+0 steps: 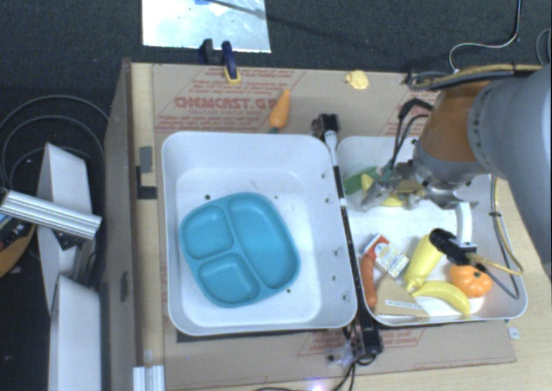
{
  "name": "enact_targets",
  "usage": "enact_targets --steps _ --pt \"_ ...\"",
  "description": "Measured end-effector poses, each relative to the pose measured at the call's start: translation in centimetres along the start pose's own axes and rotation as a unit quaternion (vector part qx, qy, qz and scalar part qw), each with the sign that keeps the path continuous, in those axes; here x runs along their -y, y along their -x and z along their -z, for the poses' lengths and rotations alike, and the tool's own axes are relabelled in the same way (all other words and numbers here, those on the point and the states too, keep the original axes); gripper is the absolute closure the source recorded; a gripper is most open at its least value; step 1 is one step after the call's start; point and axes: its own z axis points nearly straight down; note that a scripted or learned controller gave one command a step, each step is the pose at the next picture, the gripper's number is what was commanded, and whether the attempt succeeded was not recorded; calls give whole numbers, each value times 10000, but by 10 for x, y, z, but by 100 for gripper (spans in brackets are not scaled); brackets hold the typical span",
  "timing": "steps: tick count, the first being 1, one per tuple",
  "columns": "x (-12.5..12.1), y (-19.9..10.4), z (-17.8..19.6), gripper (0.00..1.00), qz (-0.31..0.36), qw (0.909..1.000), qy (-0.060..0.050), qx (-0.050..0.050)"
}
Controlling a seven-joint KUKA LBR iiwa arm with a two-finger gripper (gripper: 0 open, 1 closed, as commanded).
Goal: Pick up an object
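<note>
you have the grey arm reaching in from the right, over the far end of the right white bin, and its gripper sits low near that bin's far left corner. from this angle you cannot tell how far the gripper is open, and you cannot tell whether it has hold of anything. the things you could pick are all in this right bin. a small green object lies by the left wall just beside the gripper, and a small yellow piece lies right at the gripper's tip, though contact is unclear. nearer you, well apart from the gripper, a long orange-red carrot-shaped piece lies along the left wall. a white packet with red and yellow print is just beside it. a yellow bottle-shaped piece leans next to the packet, and a tan flat wedge lies at the near edge. a yellow banana curves beside the wedge, touching a round orange fruit on its right. the left white bin holds a blue plastic plate with three compartments, lying flat. beyond the bins, a second orange carrot shape and a small yellow lump rest on the cardboard.
</note>
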Motion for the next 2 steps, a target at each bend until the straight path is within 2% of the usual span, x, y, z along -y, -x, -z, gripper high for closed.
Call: enact_targets --steps 2 --pt "-43 -5 -5 0 -137 9986 -515 -28"
